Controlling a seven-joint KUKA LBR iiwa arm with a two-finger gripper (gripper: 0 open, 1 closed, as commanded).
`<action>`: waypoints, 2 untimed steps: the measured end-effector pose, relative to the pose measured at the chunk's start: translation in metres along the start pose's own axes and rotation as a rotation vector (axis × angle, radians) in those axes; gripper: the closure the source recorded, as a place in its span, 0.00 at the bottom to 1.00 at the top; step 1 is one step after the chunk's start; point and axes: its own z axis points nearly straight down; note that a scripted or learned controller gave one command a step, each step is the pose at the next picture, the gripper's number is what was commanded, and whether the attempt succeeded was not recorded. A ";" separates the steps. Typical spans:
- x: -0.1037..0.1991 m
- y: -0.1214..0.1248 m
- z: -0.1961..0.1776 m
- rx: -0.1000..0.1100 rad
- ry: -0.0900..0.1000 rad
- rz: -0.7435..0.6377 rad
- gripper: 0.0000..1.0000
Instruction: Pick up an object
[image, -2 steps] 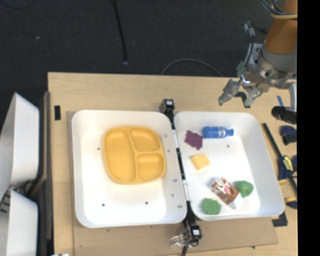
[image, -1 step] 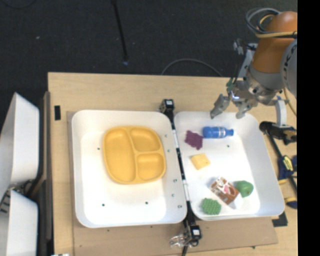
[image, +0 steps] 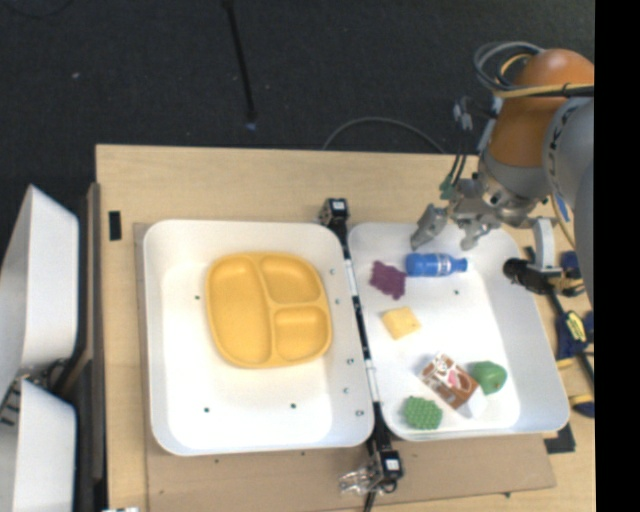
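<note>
Tool (image: 447, 232) at far side of right bin (image: 520, 330), fingers spread, grasping nothing, just above blue bottle (image: 436, 264); purple piece (image: 388, 279) left of bottle; yellow block (image: 401, 322) mid-bin; green ball (image: 422, 412), packet (image: 448, 381), green apple (image: 489, 376) near edge; yellow tray (image: 268, 307) in left bin (image: 180, 400)

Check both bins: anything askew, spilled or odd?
Nothing spilled or damaged. The blue plastic bottle lies on its side in the right white bin, just below the gripper. The yellow divided plate sits slightly rotated in the left bin.
</note>
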 end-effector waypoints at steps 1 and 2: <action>-0.009 0.005 0.056 0.002 0.000 0.001 0.00; -0.010 0.007 0.040 -0.006 -0.002 0.001 1.00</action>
